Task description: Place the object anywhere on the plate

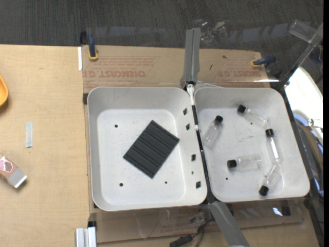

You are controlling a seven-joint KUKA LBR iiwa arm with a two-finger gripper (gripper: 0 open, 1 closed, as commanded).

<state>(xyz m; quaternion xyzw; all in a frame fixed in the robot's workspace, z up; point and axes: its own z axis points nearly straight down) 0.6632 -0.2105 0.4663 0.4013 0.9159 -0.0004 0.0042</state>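
Black plate [151,148] lies diagonal in left bin [93,138]; vials [249,162] point assorted ways in right bin [232,189].

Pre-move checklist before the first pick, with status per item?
1. Target in place: dark ribbed rectangular plate lies flat in the left white bin: ok.
2. Plate top free of clutter: ok.
3. Objects available: five clear plastic vials with black caps in the right white bin, e.g. the one at the left: ok.
4. Vials separated for a clean grasp: the left vial and the lower middle one lie alone: ok; the two at the right lie end to end: not ok.
5. Gripper state: cannot tell.
6. Vials lying flat, not upright: ok.
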